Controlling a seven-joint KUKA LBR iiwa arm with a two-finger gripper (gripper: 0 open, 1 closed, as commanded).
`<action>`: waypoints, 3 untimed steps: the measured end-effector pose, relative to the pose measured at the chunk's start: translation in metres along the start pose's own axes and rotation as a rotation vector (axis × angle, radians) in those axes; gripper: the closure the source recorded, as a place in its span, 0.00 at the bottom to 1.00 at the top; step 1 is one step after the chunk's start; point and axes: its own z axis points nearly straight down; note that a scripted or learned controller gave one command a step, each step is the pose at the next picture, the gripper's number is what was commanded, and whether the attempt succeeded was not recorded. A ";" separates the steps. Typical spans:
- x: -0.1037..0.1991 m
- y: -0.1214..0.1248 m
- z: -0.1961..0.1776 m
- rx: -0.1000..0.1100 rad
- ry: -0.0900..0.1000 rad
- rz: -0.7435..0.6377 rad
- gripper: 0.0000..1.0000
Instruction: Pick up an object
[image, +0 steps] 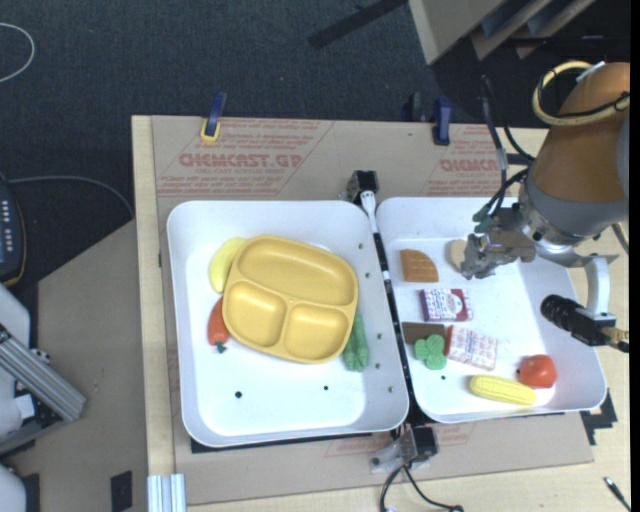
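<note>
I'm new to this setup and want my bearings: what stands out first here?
A big yellow divided tray lies in the left bin, covering most of it. The grey arm's hand hangs over the right bin, above small toy foods such as a corn cob and a tomato.

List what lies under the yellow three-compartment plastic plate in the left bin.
Poking out from beneath the yellow divided plate: a yellow banana-like piece, a red-orange piece and a green leafy piece. Their covered parts, and anything wholly beneath, cannot be seen.
</note>
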 end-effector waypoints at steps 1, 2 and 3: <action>0.038 -0.033 0.010 0.002 -0.001 0.002 1.00; 0.081 -0.062 -0.009 0.000 0.000 0.000 1.00; 0.081 -0.067 -0.009 0.000 -0.002 0.005 1.00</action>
